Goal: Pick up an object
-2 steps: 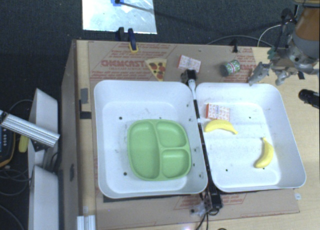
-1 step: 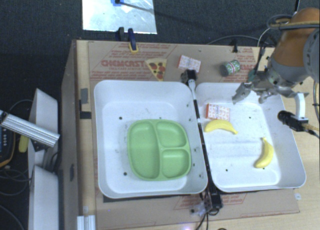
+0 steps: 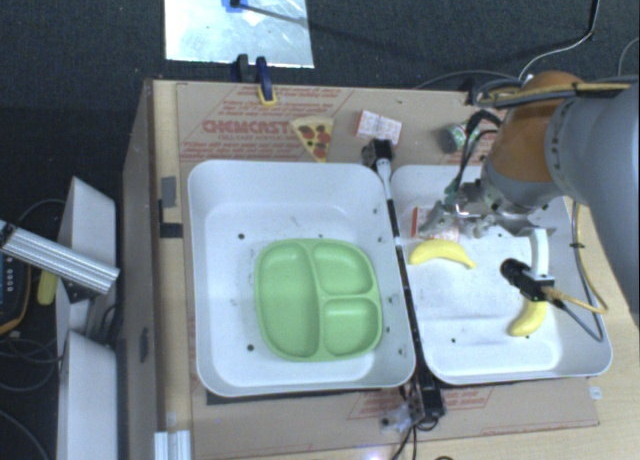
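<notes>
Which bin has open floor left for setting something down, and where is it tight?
In the right bin, bare floor lies along the near wall, below the banana and left of the yellow object. Its far half is crowded by the arm and gripper. In the left bin, the green divided plate leaves a bare strip along the far wall.

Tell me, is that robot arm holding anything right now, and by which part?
It cannot be told. The gripper sits low in the right bin, just above a banana, with nothing visibly between its fingers.
</notes>
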Robot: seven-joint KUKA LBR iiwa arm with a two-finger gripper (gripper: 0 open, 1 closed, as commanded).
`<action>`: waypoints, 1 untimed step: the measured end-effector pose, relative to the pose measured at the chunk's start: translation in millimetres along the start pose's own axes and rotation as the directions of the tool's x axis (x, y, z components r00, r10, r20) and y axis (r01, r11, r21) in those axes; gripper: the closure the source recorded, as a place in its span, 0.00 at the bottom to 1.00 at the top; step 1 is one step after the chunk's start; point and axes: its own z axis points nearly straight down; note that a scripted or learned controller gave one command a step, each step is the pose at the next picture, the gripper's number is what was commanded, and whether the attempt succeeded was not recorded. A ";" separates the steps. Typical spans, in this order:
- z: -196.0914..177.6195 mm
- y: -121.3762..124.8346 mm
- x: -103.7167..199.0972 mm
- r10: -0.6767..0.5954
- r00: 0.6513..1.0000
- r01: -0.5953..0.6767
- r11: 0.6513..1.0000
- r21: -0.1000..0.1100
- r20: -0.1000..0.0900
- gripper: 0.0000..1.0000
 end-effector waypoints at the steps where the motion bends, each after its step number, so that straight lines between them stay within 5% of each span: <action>1: -0.6 -1.9 14.1 0.000 1.000 0.000 1.000 -0.004 0.003 0.00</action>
